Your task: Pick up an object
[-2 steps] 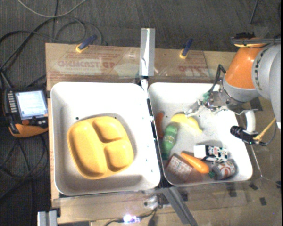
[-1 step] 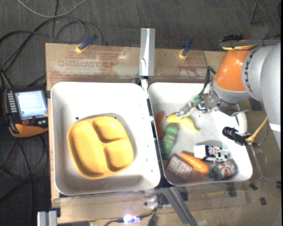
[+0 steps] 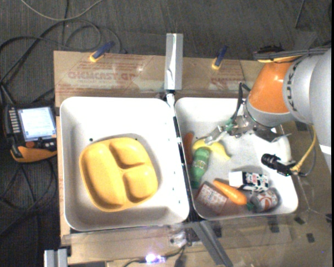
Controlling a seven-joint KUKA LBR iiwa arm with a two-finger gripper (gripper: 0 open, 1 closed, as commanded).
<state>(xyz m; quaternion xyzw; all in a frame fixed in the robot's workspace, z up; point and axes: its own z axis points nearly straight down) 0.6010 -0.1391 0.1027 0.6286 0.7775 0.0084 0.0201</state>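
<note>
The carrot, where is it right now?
The carrot lies in the right bin, near its front edge, resting across a brown packet, with a can just to its right and a green bottle behind it to the left.

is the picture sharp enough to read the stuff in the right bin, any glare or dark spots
Camera view: slightly soft throughout; the carrot and green bottle read by colour, finer print does not. Both white bins look bright, the left bin near washed out around the yellow tray. The carpet is dark. The gripper is small, its detail unclear.
</note>
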